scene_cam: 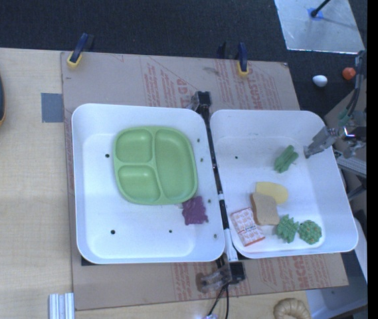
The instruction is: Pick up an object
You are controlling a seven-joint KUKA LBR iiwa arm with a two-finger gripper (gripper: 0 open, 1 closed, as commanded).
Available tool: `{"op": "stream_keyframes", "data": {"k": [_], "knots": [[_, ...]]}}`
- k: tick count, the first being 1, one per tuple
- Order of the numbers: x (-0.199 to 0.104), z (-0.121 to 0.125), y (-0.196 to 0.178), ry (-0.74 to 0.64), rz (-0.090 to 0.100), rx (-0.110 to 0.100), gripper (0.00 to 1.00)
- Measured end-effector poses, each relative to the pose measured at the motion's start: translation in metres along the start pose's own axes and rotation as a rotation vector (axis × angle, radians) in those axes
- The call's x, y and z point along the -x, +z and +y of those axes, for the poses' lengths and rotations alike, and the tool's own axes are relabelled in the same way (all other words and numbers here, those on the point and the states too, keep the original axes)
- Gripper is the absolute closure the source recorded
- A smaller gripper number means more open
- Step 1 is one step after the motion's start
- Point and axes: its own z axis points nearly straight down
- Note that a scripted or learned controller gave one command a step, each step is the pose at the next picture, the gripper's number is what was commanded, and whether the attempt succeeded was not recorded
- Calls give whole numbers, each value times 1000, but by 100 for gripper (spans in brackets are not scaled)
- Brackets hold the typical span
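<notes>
Broccoli (309, 232) crowds right bin's (242, 121) front rim; jaws (313, 147), spread unclear, near its far-right edge.

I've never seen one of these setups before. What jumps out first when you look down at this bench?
The big light green divided plate in the left bin catches the eye first, with a small purple toy just off its lower right corner. The right bin holds a scatter of toy food: a slice of bread, a yellow piece, a red and white packet and green bits. The gripper sits at that bin's upper right edge.
</notes>
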Motion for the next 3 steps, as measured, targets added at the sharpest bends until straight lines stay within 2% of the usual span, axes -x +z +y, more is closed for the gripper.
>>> {"op": "stream_keyframes", "data": {"k": [1, 2, 3], "knots": [[-28, 1, 101, -3, 4, -10, 0], [-63, -9, 192, -4, 0, -3, 0], [35, 14, 116, 7, -7, 10, 0]]}}
